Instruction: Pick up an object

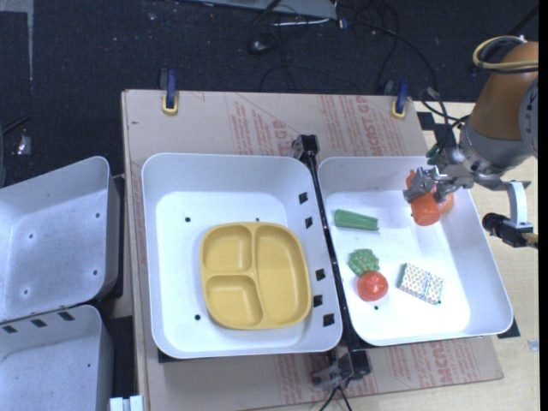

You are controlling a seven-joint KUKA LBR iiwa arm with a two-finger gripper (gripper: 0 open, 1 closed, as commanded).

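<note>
Objects, left to right: yellow divided plate in left bin; right bin holds green block, tomato, patterned box. Tool upper right, apparently closed on orange-red toy. Grasp stage; next, lift clear.

From my station both bins look like smooth white plastic, the left bin and the right bin each with a soft sheen. The yellow divided tray reads as matt moulded plastic. Beneath them I see a board of pale, dull cardboard-like material with red print, pinned by yellow-and-blue clamps. The floor looks like dark, rough, speckled carpet.
</note>
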